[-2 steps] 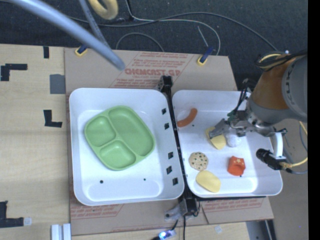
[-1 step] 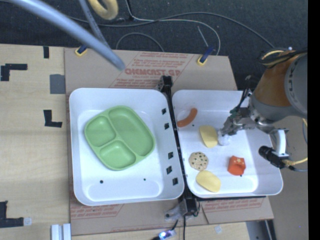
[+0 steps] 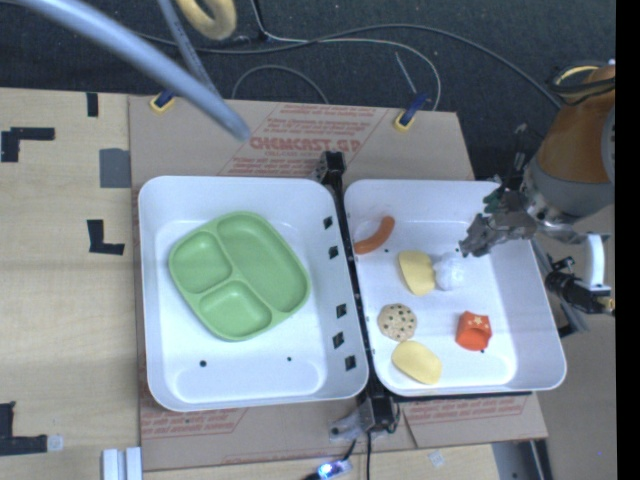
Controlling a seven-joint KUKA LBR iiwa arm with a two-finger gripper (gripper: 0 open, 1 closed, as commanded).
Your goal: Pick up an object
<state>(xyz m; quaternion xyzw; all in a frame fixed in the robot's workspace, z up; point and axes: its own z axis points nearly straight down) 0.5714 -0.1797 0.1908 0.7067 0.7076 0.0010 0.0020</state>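
While reaching in from the right, hangs over the far right part of the right bin (image 3: pixel 540 368): grey arm (image 3: pixel 572 163) with orange band, gripper (image 3: pixel 478 240) dark at its tip, pointing left and down toward the bin floor. Too dark and small to judge whether wide or narrow; nothing visibly gripped.

Just left and near of the gripper, a small white object (image 3: pixel 449 274), close to the tip, contact impossible to settle. Touching that white object on its left, a yellow block (image 3: pixel 415 272). Farther left and far, by the divide between bins, an orange-brown sausage (image 3: pixel 374 235), curved. Near of the yellow block, a round cookie (image 3: pixel 397 320) with dark chips. Right of the cookie, apart from it, a small red object (image 3: pixel 474 331). Nearest of all, a pale yellow oval piece (image 3: pixel 416 362), lying close to the near wall.

In the left bin (image 3: pixel 160 348), a green divided plate (image 3: pixel 238 273), three compartments, set at a slant.
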